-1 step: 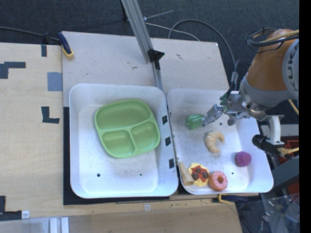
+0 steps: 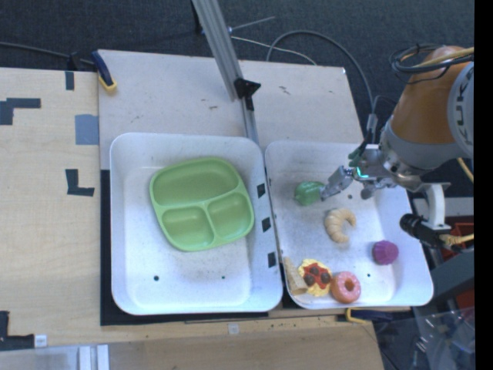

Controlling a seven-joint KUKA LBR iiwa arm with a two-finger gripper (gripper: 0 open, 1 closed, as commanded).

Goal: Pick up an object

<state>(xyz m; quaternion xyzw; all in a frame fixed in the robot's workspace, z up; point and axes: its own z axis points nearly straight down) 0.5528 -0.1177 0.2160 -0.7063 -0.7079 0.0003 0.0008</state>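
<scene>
In the right bin (image 2: pixel 408 280) lie a green block (image 2: pixel 308 193), a tan croissant (image 2: pixel 340 223), a purple ball (image 2: pixel 385 251), a pink doughnut (image 2: pixel 346 287) and a pizza slice (image 2: pixel 313 276). My gripper (image 2: pixel 352 186) hangs over the bin's upper middle, just right of the green block and above the croissant. Its two fingers stand apart, one (image 2: pixel 336 183) reaching toward the green block, the other (image 2: pixel 369 189) further right. Nothing is between them.
The left bin (image 2: pixel 127 230) holds a green divided plate (image 2: pixel 202 203). A metal pole (image 2: pixel 219 37) slants down from the top to the bins' shared rim. A grey cable (image 2: pixel 323 41) loops behind the right bin. The arm's orange band (image 2: pixel 427 102) is at the right.
</scene>
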